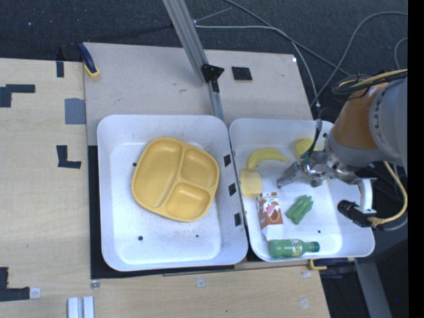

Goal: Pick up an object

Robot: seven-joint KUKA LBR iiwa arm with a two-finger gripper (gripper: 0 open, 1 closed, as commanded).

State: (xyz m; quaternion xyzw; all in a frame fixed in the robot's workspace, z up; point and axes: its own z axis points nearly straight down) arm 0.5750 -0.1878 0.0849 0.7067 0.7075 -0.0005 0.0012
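Note:
My gripper (301,175) hangs low over the middle of the right bin (351,240), open, with nothing between its fingers. A yellow banana (266,156) lies just to its left. A small yellow piece (303,146) sits just behind the gripper, partly hidden by the wrist. Below the gripper lies a green ridged object (299,209). A red and white packet (269,211) lies left of that. A pale yellow block (250,183) rests at the bin's left wall. A green bottle (292,247) lies on its side along the front wall.
The left bin (119,244) holds a yellow divided plate (175,177). A slanted metal post (192,38) rises behind the bins. Black and yellow cables (387,207) loop by the arm at the right bin's right edge.

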